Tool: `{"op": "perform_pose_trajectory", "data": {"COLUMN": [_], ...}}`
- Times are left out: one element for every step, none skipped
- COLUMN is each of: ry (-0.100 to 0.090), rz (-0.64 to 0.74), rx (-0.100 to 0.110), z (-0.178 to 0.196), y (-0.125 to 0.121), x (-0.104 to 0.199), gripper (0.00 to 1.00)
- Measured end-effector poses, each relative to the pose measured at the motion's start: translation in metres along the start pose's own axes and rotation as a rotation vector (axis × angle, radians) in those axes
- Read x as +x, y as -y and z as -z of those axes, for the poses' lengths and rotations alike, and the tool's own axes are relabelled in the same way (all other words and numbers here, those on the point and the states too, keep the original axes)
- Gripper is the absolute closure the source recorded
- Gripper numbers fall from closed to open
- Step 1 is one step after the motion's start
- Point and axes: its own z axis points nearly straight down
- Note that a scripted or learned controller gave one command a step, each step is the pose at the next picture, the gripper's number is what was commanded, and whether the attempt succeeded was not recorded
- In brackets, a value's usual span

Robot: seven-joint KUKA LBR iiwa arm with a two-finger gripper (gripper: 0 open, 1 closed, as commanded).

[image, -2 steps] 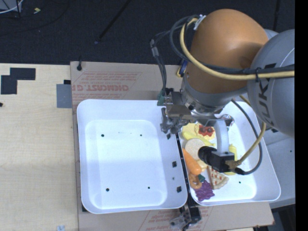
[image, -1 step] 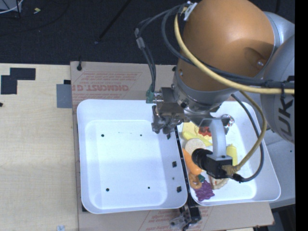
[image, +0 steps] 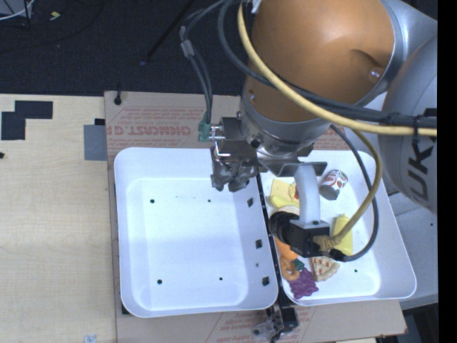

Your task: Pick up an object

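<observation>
My gripper [image: 230, 179] hangs low over the far right corner of the left bin [image: 143, 263], close to the wall shared by the two bins. I see no object under it. The right bin [image: 393, 277] holds the loose things: a yellow item [image: 283, 191] near its far left, a silver and red can-like piece [image: 333, 183] at the back, a yellow piece [image: 345, 234] in the middle, and an orange item [image: 289, 264], a purple cluster [image: 304, 285] and a tan wedge [image: 325, 268] at the front. The arm hides part of this bin.
The big orange and grey arm [image: 321, 56] looms over the back of both bins. A brown board [image: 164, 120] lies under the bins, on a pale bench top [image: 50, 213] that stretches to the left.
</observation>
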Motion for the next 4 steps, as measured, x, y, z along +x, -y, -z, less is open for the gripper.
{"op": "perform_pose_trajectory", "data": {"ry": [0.0, -0.001, 0.001, 0.001], "rz": [0.0, 0.0, 0.002, 0.003], "rx": [0.0, -0.001, 0.001, 0.002], "z": [0.026, 0.063, 0.085, 0.094], "y": [0.0, 0.0, 0.0, 0.0], "x": [0.031, 0.052, 0.052, 0.052], "gripper": [1.0, 1.0, 1.0, 1.0]}}
